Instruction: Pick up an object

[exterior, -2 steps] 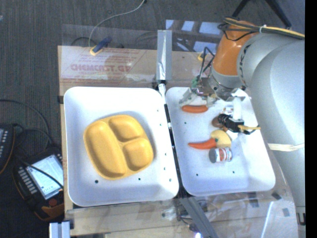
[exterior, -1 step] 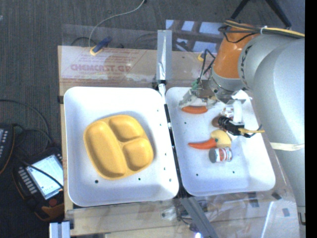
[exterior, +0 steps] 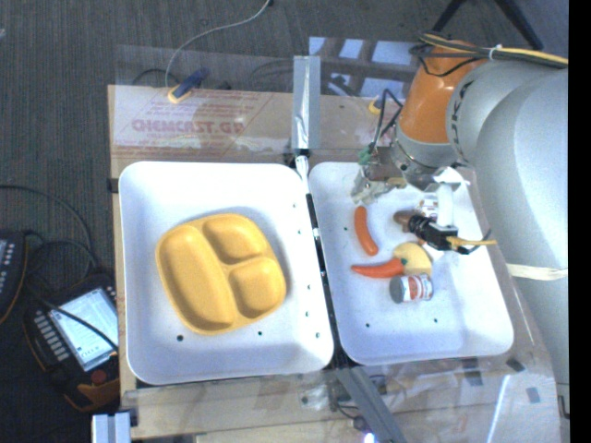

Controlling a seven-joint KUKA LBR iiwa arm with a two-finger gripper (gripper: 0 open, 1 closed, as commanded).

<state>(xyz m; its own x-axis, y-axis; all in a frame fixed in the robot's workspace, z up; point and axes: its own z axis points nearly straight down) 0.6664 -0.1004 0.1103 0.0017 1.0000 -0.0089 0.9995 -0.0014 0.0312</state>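
In the right white bin (exterior: 434,335) lie an orange-red sausage (exterior: 367,231), a carrot-like orange piece (exterior: 379,269), a pale yellow fruit (exterior: 415,256) and a small can (exterior: 411,290) with a red label. A dark small item (exterior: 404,218) sits near the fruit. My gripper (exterior: 372,185) hangs low over the bin's far left corner, just above the sausage's upper end. Nothing shows between its fingers.
The left white bin (exterior: 148,340) holds a yellow divided tray (exterior: 222,270). A metal post (exterior: 302,109) stands behind the gap between the bins. The arm's grey body (exterior: 517,155) covers the right bin's far right side. A tablet (exterior: 78,326) lies off the bench at left.
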